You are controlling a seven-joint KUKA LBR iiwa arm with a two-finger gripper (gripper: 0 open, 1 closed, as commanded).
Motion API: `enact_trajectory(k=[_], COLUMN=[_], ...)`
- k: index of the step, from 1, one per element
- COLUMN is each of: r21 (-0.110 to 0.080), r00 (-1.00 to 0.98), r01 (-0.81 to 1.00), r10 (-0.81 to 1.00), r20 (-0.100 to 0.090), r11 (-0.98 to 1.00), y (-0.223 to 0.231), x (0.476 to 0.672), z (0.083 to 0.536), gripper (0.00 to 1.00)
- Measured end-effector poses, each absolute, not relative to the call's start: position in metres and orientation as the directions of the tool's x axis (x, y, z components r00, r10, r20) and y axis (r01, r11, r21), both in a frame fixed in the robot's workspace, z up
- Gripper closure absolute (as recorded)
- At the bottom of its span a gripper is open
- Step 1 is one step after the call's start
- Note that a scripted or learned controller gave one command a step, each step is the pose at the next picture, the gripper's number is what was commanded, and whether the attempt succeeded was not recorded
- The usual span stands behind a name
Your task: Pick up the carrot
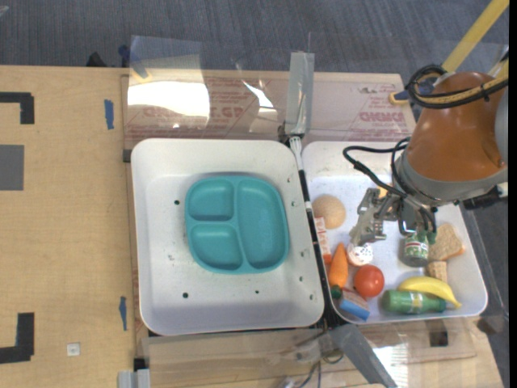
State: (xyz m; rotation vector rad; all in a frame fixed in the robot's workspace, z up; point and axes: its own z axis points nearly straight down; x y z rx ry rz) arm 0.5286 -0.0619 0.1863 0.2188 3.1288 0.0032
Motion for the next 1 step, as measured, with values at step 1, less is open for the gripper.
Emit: enact_trajectory(k=[1], r21=[0.001], r00=[-0.990], r01=[0.142], r10=[0.142], r20=[-0.003], r11=[0.990], y=[-0.0633], x=[0.5281], z=[0.1853], gripper=[0.00])
